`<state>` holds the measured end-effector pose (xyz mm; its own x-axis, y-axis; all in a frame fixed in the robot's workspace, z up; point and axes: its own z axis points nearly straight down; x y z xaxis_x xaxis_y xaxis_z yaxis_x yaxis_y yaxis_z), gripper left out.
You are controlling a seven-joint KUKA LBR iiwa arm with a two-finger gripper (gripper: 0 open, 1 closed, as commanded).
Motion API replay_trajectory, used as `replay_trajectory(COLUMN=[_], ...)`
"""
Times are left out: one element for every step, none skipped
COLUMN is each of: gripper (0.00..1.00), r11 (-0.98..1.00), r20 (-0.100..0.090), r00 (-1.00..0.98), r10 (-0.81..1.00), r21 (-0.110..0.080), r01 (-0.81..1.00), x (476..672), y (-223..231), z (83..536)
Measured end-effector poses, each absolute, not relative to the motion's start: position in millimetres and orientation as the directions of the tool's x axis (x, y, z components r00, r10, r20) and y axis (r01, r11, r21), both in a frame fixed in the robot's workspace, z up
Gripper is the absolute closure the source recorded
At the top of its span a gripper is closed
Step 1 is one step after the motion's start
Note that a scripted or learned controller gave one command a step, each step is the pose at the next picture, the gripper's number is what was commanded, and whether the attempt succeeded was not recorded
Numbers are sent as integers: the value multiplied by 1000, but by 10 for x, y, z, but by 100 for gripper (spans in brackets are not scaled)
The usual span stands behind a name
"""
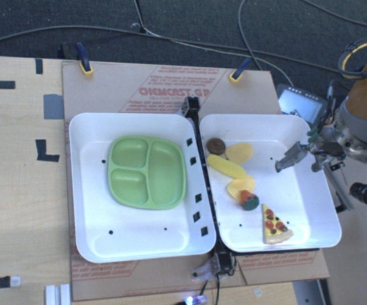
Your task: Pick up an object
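The worktop (pixel 18 170) is the biggest thing, and it carries two white bins side by side. The left bin (pixel 88 234) holds one green plate (pixel 148 172) with three sections. The right bin (pixel 317 221) holds five small toy foods, all well away from the end effector. There is one long yellow banana (pixel 226 166), one pizza slice (pixel 274 225) near the front edge, one pale yellow chip (pixel 239 152), one yellow piece with a red and green blob (pixel 246 194), and one small brown round thing (pixel 216 146) by the divider. The one end effector (pixel 304 156) hangs over the right side of the right bin. Its two fingers are spread apart with nothing between them.
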<state>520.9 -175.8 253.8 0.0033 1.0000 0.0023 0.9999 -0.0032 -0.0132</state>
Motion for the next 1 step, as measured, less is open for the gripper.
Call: replay_trajectory(gripper=[0], r11=[1], r20=[0], r00=[-1], r10=[1000], r21=[-1], r01=[1000], x=[5232], y=[-1753], z=[2605])
